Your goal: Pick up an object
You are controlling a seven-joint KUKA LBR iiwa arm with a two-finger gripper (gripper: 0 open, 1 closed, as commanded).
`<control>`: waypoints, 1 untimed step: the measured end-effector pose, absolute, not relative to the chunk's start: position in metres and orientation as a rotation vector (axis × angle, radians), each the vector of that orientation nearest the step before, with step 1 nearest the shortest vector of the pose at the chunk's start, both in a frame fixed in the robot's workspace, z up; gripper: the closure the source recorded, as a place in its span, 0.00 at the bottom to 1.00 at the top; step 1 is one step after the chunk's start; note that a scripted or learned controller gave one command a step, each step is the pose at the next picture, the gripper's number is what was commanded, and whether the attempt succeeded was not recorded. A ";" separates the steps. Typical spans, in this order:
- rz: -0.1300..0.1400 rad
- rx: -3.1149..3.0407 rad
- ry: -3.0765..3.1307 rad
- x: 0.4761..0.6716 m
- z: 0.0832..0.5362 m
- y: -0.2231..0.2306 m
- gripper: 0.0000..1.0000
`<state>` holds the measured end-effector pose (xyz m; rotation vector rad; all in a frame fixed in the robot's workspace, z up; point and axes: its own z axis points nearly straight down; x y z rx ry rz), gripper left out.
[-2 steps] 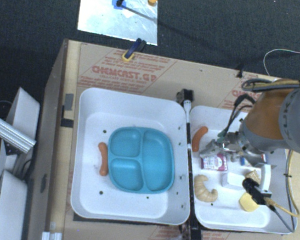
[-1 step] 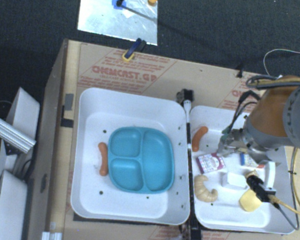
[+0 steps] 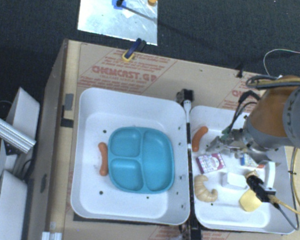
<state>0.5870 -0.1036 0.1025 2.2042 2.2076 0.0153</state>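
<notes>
My gripper point(image 3: 225, 145) hangs low in the right bin point(image 3: 273, 228), its state something I cannot tell, just above the pink packet point(image 3: 210, 163), apparently lined up for a grasp

Over the right bin point(image 3: 273, 231), hand point(image 3: 218, 146) low beside a pink packet point(image 3: 210, 163). In the left bin point(image 3: 82, 190), a blue divided plate point(image 3: 140, 159) beside a sausage point(image 3: 103, 158). Nearby, croissant point(image 3: 206, 188), second sausage point(image 3: 198, 137).

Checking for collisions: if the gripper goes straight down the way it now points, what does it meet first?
Probably the pink packet, lying just below the gripper in the right bin; depth is hard to judge from this slanted view.
</notes>
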 end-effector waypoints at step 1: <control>0.002 2.216 2.224 0.625 0.085 -0.089 0.00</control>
